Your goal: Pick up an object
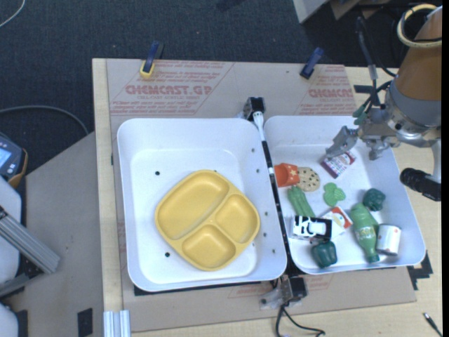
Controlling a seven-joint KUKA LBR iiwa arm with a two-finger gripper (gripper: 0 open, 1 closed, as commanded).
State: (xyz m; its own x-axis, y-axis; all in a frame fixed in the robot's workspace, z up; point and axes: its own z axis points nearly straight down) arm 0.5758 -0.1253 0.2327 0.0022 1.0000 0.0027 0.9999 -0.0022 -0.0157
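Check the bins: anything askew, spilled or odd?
Nothing spilled or damaged. The yellow divided tray sits rotated in the left bin, not square to its walls. The green bottle lies on its side among toys crowded in the right bin.

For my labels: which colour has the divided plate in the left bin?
Yellow; the divided plate shows clearly in the camera view.

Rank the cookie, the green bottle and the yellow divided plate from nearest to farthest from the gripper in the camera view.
From the gripper:
1. The cookie, just below and left of it in the right bin.
2. The green bottle, farther down, near that bin's front edge.
3. The yellow divided plate, across the divider in the left bin.
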